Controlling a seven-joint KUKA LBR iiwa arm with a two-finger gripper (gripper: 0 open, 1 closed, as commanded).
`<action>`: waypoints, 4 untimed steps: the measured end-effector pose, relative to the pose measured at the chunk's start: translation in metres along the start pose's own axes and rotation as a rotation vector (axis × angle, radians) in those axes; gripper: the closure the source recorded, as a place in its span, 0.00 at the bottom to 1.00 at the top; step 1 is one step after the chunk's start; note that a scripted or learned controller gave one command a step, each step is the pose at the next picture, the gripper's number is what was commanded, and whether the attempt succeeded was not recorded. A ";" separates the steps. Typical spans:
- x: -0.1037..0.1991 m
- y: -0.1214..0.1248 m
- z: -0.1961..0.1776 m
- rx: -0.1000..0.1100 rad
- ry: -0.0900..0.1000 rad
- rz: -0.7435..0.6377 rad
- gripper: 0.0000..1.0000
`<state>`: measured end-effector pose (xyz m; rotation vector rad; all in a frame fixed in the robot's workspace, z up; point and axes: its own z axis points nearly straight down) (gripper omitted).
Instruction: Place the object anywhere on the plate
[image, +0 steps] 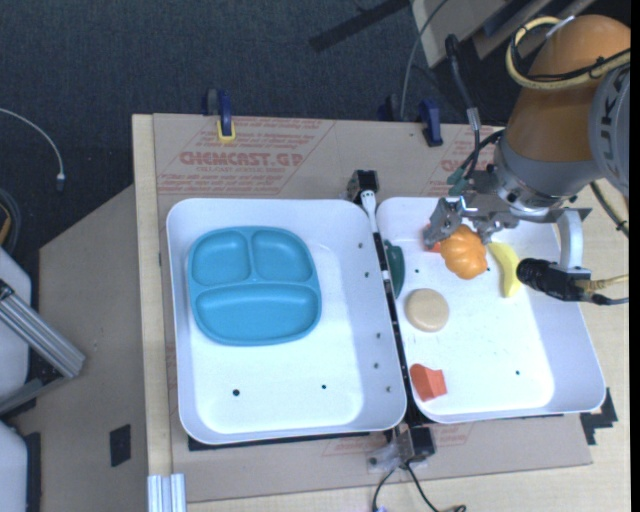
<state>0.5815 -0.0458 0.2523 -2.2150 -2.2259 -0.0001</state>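
A blue divided plate (255, 283) lies in the left bin (300, 395), toward its far left. In the right bin (560, 370) an orange round fruit (464, 257) rests near the far edge. My gripper (462, 228) hangs directly over the fruit's top, close to it or touching it, and the wrist hides the fruit's upper part. Whether the fruit is gripped is not visible.
Also in the right bin are a yellow banana (506, 268) just right of the fruit, a tan round disc (428, 309), a red block (428, 381) near the front, and a dark green item (395, 268) against the left wall. A ridge divides the two bins.
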 end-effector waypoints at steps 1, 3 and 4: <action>0.057 0.006 0.002 -0.002 0.000 0.000 1.00; 0.149 0.031 0.014 -0.004 0.000 -0.001 1.00; 0.146 0.030 0.013 -0.002 -0.001 0.003 0.00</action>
